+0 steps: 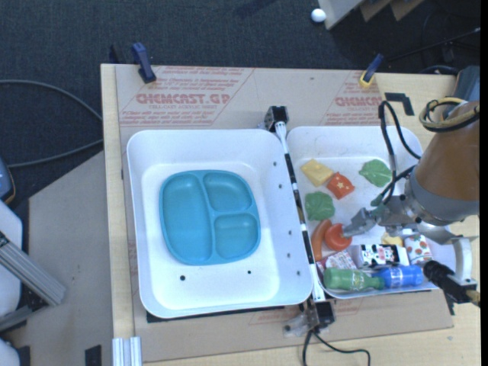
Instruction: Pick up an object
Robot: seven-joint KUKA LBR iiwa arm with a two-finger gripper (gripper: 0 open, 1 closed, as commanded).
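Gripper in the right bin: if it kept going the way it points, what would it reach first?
The gripper points toward the view's left, at the round orange-red toy piece; that likely comes first, then the bin's left wall. Height is unclear.

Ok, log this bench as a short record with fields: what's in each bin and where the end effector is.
left bin: blue divided plate
right bin: yellow block, red block, two green leafy pieces, orange-red toy, green bottle, blue bottle
end effector: low over right bin, beside the orange-red toy
grasp: none visible
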